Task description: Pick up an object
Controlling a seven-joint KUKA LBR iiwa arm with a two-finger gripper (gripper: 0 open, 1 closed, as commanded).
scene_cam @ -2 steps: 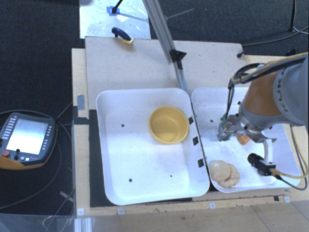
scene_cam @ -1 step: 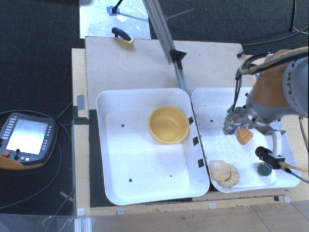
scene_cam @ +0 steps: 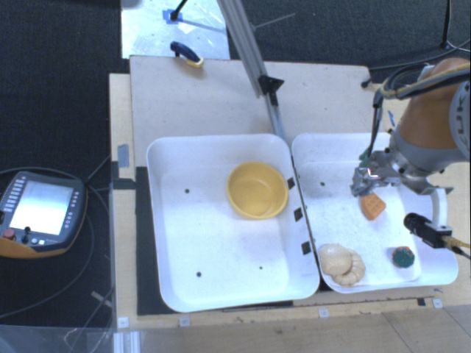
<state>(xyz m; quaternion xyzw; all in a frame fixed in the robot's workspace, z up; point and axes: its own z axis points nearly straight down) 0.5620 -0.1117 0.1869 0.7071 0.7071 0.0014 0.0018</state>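
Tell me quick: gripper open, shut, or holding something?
Gripper: cannot be told. It sits in the right bin, just above the orange block.

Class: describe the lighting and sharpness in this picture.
Camera view: even, soft lighting; the white bins look bright, nearly washed out; the yellow bowl casts only a faint shadow; the claw looks slightly blurred; bright glare on the floor patch at top.

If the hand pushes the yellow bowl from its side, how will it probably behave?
The yellow bowl looks like thin plastic, so it is probably light and would slide easily on the smooth left bin. It sits upright and looks wide and low, so tipping seems unlikely. Its round rim may slip off a sideways push.
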